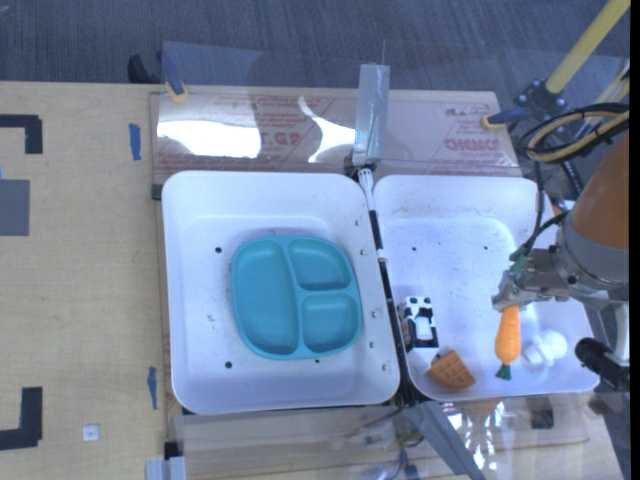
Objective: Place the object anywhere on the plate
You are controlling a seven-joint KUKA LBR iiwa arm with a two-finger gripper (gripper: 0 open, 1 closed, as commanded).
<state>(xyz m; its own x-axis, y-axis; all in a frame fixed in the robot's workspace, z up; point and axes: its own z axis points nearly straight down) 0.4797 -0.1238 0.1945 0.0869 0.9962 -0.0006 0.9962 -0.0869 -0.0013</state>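
A teal divided plate [296,294] lies in the middle of the left bin [190,268]. An orange toy carrot [508,338] hangs lengthwise in the right bin [450,238], green tip pointing to the front. Its thick end sits between the tips of my gripper [512,304], which is shut on it at the bin's right side. The grey arm with its orange band [605,208] comes in from the right.
In the right bin, a black-and-white toy [420,323] lies near the divider, an orange waffle-like piece [451,370] near the front wall, and a white object [546,349] beside the carrot. Cables [570,133] hang at the back right.
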